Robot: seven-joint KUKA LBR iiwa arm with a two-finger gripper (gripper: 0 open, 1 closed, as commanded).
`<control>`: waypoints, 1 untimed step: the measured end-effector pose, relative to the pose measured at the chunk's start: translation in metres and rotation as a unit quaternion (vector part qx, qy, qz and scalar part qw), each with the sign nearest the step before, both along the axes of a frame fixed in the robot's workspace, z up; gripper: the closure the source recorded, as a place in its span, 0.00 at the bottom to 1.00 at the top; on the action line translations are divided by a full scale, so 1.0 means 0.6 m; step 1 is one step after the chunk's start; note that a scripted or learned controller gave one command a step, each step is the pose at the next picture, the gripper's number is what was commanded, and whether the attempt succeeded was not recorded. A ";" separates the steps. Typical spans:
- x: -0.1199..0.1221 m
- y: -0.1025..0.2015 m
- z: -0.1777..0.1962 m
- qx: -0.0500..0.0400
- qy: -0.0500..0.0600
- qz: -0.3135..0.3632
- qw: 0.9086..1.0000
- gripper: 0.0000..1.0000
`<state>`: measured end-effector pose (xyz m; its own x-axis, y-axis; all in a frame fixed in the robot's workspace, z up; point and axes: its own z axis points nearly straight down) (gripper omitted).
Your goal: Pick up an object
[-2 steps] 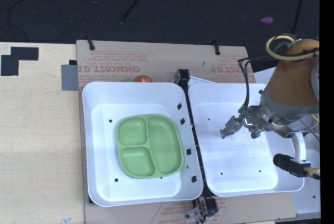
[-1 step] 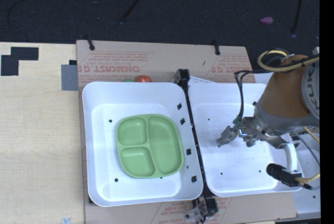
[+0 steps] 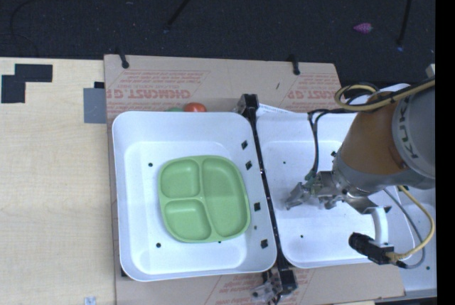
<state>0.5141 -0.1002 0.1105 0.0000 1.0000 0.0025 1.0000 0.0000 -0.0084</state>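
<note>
Pincer (image 3: 297, 198) hangs low over the right bin (image 3: 298, 140), jaw state unclear; it should reach left for the green plate (image 3: 204, 198).

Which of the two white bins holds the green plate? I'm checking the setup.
The left bin, the one farther from the arm. The green plate lies on its floor, while the pincer hangs over the right bin.

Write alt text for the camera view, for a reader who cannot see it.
A grey robot arm with an orange band reaches from the right into the right white bin, its gripper low over the bin floor. The left white bin holds a green divided plate; a small red object lies behind that bin.
</note>
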 end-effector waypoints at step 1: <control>0.001 -0.003 0.020 0.000 -0.001 -0.004 1.000 1.00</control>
